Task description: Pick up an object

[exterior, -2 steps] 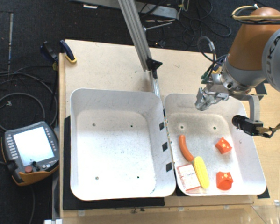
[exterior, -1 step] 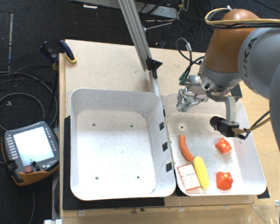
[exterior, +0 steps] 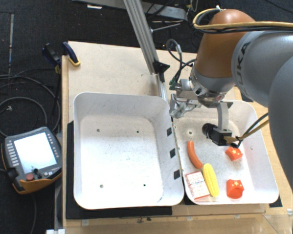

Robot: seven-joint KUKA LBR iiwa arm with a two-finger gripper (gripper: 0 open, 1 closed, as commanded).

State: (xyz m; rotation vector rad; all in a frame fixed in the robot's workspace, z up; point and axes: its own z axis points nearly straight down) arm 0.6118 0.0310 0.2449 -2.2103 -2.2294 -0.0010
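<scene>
Nearest my camera, at the front end of the right bin, lay a small white and red packet. A yellow corn cob rested against the packet's right edge, pointing away from me. Just right of the cob sat the near red piece, apart from it. Farther back, an orange sausage-shaped piece lay at a slant, its near end close to the cob's far tip. The far red piece sat to the right of that, toward the middle of the bin.

The hand hung at the back left corner of the right bin, right beside the wall it shares with the left bin. It was well apart from every loose item. From this slanted view I could not tell whether the hand was released or clenched.

The grey arm came in from the right, with its orange band above the hand. Both bins sat side by side on the pale tabletop. A blue and yellow clamp gripped the tabletop's far left corner, and a metal rail slanted down toward the bins from the back. A control pendant lay on the dark floor to the left.
</scene>
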